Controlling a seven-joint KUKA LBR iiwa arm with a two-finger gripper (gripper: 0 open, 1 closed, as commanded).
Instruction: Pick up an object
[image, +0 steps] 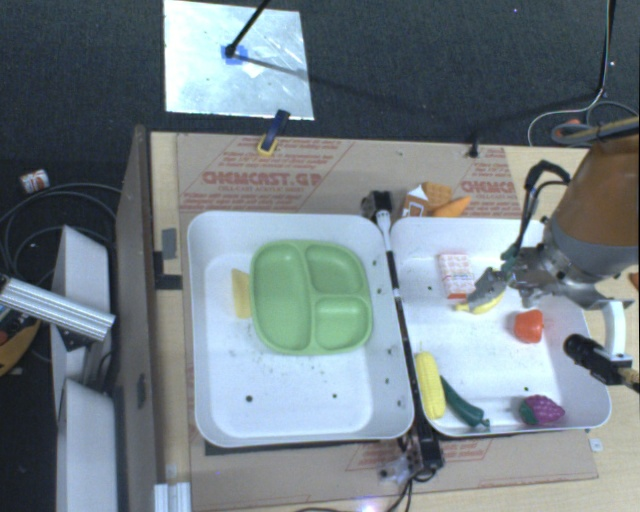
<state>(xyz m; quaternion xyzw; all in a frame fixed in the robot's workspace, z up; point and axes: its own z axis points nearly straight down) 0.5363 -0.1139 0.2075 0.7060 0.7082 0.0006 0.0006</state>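
Observation:
My gripper (489, 291) hangs low over the middle of the right bin (590, 400), reaching in from the right. Right at its tip lies a small yellow piece (482, 307); whether the piece is held or only touched I cannot make out. A pink and white box (455, 273) sits just left of the gripper. A red-orange toy tomato (528, 325) lies to its lower right. Along the bin's front are a yellow corn cob (430, 383), a green vegetable (462, 403) and purple grapes (541, 408).
The left bin (220, 400) holds a green divided plate (310, 297) and a yellow slice (241, 293) at its left side. Orange toy pieces (445, 204) lie on the cardboard behind the right bin. A black part of the arm (590, 355) overhangs the bin's right edge.

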